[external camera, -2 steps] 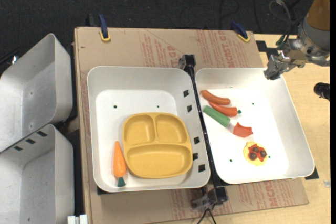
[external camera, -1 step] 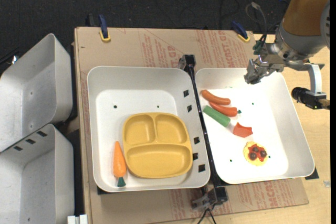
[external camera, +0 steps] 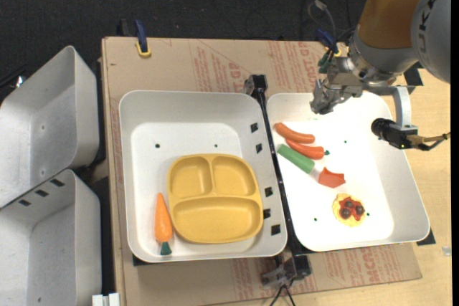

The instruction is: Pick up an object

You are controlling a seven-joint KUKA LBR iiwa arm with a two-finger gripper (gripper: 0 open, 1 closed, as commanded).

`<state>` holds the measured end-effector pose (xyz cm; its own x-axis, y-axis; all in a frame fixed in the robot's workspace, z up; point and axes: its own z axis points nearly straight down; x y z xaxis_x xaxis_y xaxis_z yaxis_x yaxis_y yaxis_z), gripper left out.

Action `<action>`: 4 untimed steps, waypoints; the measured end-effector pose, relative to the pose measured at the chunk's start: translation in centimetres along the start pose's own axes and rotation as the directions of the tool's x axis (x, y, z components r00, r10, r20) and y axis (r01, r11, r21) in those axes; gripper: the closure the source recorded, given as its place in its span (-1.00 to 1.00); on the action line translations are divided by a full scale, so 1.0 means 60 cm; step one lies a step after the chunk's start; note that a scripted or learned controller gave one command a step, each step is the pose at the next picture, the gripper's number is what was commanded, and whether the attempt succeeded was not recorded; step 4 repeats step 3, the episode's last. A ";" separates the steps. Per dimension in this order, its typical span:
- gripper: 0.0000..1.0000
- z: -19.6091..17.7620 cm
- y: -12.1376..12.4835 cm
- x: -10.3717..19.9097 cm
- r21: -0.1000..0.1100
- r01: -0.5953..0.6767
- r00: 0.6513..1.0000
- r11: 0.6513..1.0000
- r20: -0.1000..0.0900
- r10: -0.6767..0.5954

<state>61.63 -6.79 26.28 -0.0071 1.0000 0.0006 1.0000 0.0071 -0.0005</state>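
In the right bin (external camera: 401, 175) lie one sausage (external camera: 294, 132), one chilli (external camera: 306, 149), one green pod (external camera: 296, 158), one red wedge (external camera: 330, 178) and one pizza toy (external camera: 349, 209). The sausage is nearest, just below-left of the hand (external camera: 324, 101), its long axis slanting down-right. I cannot tell the hand's opening. The left bin (external camera: 136, 154) holds one tray (external camera: 215, 198) and one carrot (external camera: 163, 220).

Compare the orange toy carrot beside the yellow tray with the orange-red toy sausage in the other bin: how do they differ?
The orange toy carrot lies in the left bin, lengthwise beside the yellow divided tray; the orange-red toy sausage lies in the right bin, slanted. The carrot tapers to a green tip; the sausage is evenly rounded. Both are elongated toy foods.
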 end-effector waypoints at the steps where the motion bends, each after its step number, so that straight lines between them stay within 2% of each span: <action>1: 1.00 0.019 -0.002 0.082 0.001 0.000 1.000 1.000 0.000 0.000; 2: 1.00 0.026 0.006 0.156 -0.001 0.000 1.000 1.000 0.000 0.000; 3: 1.00 0.020 0.031 0.242 -0.003 0.000 1.000 1.000 0.000 0.000; 4: 1.00 0.020 0.031 0.242 -0.003 0.000 1.000 1.000 0.000 0.000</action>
